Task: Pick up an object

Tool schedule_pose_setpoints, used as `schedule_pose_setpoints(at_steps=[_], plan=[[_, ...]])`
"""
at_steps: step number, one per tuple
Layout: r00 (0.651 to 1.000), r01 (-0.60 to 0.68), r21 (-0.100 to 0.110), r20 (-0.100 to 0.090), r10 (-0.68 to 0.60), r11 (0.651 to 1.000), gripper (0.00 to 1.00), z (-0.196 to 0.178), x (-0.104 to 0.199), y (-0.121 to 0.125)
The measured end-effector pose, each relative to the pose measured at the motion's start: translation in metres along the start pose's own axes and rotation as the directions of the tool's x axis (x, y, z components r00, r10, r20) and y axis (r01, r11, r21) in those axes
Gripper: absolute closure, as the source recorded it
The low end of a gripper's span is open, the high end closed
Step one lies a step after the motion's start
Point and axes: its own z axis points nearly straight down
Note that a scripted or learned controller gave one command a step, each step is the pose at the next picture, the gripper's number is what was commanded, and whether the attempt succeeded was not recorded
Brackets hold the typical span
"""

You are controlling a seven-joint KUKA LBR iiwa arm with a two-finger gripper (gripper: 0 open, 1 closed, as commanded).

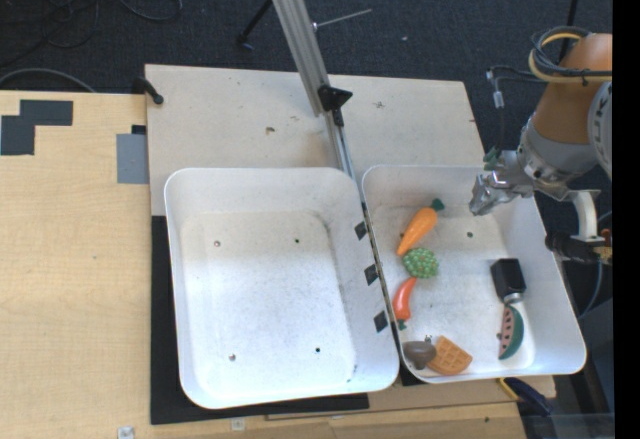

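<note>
My gripper [484, 199] hangs over the far right part of the right bin [560, 352], with nothing visible between its fingers. Below it in the bin lie a toy carrot [418, 228], a green bumpy toy [421, 263], a red pepper-like toy [403, 298], a black block [508, 277], a watermelon slice [510, 332], a waffle piece [451, 356] and a small brown toy [419, 354]. The carrot is the nearest, a little left of the gripper and lower in the view.
The left bin [190, 367] stands beside the right one, with black clips [370, 273] along the shared wall. A slanted aluminium post [300, 37] rises behind the bins. The grey arm with its orange band [585, 57] comes in from the right.
</note>
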Motion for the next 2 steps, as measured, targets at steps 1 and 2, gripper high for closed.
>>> schedule_pose_setpoints(at_steps=[1, 2], plan=[[1.000, 0.001, -0.002, 0.001, -0.001, 1.000, 1.00, -0.062, -0.007, 0.005], [1.000, -0.001, -0.002, 0.001, 0.001, 1.000, 1.00, -0.122, -0.015, 0.004]])
